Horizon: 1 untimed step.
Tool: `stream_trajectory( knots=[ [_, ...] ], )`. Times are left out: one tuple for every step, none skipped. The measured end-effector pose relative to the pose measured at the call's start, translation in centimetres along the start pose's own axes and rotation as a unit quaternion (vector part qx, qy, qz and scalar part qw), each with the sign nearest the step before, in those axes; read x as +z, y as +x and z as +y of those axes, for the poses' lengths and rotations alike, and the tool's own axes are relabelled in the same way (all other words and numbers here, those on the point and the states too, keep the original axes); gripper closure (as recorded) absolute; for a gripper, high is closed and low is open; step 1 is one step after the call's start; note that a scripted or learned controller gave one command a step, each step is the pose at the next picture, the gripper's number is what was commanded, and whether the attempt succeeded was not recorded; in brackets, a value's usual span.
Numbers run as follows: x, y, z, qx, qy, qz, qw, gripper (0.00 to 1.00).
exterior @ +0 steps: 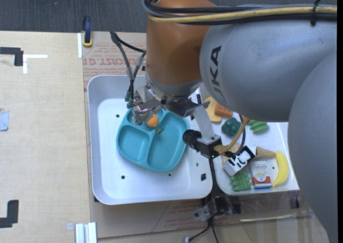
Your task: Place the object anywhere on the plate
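A teal divided plate (pixel 153 148) lies in the left white bin (pixel 107 183). A small orange object (pixel 153 121) with a bit of green on it sits at the plate's far edge, over the rim of the upper right compartment. My gripper (pixel 141 110) hangs right above and to the left of it, under the big orange wrist band. I cannot make out whether the object is held or just resting on the plate. The arm covers the far right part of the plate.
The right bin (pixel 278 185) holds several toy foods: a yellow banana (pixel 281 169), a small carton (pixel 261 175), a dark green pepper (pixel 231 126), a green leafy piece (pixel 241 182) and an orange wedge (pixel 218 111). Cables (pixel 211 145) trail across the divide between the bins.
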State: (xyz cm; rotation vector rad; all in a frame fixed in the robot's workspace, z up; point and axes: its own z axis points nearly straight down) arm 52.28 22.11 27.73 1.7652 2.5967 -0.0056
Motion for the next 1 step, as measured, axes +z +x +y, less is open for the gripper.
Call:
stream_trajectory(
  knots=[
    [-0.01, -0.01, 0.0, 0.0, 0.0, 0.0, 1.0, 0.0]
  ],
)
